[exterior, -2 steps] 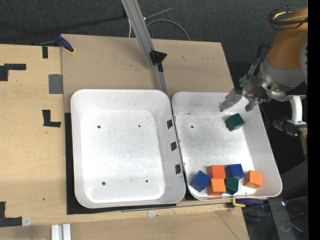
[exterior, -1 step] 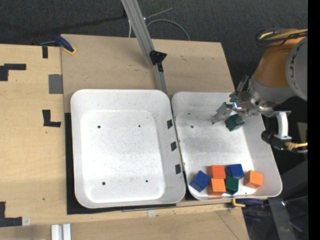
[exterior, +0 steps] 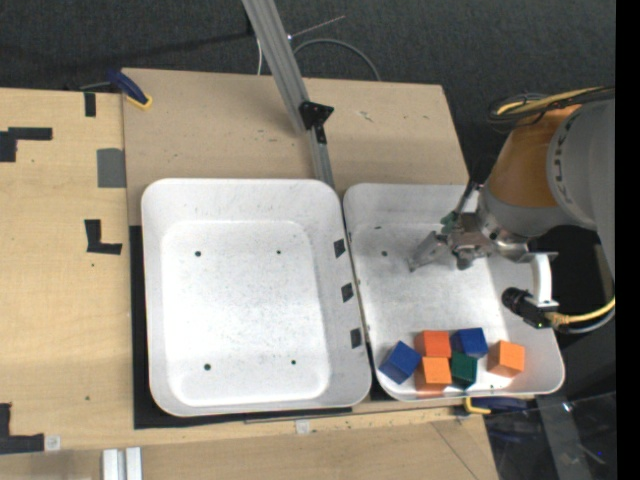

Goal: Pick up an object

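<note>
My jaws (exterior: 432,251) hang open and empty mid right bin (exterior: 400,213); the blocks (exterior: 450,356) sit bunched along its near edge.

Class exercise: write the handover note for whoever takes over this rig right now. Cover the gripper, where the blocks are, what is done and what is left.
Gripper: over the upper part of the right bin, fingers spread open, nothing between them.
Blocks: six clustered at the right bin's near edge: blue block, two orange blocks, a second blue, green block, orange block at the far right.
Done: nothing picked yet.
Left: move to the cluster, grasp one block, lift.
</note>
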`<state>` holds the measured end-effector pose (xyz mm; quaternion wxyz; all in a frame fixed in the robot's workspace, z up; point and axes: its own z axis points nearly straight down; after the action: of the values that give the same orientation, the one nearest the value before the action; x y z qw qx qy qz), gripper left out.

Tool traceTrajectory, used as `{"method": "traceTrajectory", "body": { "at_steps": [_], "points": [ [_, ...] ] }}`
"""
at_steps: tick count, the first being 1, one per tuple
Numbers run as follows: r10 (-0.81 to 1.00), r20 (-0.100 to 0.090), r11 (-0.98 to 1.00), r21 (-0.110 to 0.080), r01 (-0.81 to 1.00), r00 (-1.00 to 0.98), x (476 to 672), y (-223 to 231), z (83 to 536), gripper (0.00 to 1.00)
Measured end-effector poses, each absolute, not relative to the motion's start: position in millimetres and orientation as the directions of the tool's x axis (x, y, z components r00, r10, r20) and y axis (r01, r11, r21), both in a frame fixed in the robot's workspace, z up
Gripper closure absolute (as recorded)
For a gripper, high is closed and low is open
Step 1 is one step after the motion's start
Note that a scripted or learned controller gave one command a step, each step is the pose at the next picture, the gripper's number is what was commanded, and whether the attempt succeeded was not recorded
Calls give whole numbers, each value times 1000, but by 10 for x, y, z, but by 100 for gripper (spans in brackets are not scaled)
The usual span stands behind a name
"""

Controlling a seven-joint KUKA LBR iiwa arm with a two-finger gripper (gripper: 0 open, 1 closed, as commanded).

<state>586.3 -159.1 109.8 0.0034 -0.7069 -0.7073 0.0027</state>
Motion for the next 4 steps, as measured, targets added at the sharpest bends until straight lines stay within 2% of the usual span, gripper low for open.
{"method": "traceTrajectory", "body": {
  "at_steps": [1, 3, 4],
  "points": [
    [1000, 1, 2, -3, 1000, -2, 5883, -1586, 1235, 100],
    [1000, -1, 1, 4, 1000, -1, 5837, -1510, 2153, 100],
    [1000, 2, 7, 0, 1000, -7, 6044, -957, 2123, 100]
  ]
}}
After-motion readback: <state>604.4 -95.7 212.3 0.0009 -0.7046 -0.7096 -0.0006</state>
